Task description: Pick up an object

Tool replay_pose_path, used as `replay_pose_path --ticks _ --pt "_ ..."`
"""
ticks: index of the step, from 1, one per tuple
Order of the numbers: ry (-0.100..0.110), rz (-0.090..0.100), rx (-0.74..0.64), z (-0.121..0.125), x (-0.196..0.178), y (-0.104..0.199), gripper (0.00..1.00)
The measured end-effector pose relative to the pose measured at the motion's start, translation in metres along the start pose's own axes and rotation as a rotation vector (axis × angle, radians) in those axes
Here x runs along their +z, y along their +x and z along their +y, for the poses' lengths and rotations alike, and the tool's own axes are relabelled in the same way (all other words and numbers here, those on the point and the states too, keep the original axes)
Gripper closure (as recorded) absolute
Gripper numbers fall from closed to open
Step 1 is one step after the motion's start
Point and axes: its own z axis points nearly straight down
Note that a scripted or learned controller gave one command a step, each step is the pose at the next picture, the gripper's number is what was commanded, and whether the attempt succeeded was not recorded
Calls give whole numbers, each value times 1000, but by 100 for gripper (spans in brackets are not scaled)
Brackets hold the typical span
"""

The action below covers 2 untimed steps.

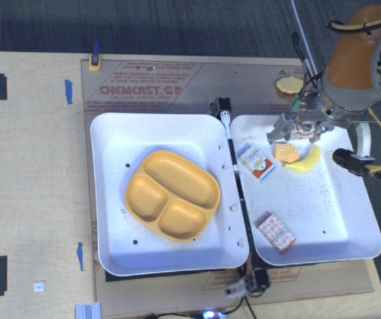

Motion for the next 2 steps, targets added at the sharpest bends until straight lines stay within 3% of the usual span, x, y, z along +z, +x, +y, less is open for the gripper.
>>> replay_pose_path --ticks 1,2 --pt "-4 -2 0 -9 95 -36 0" --pt "-6 -2 0 -8 85 -36 100"
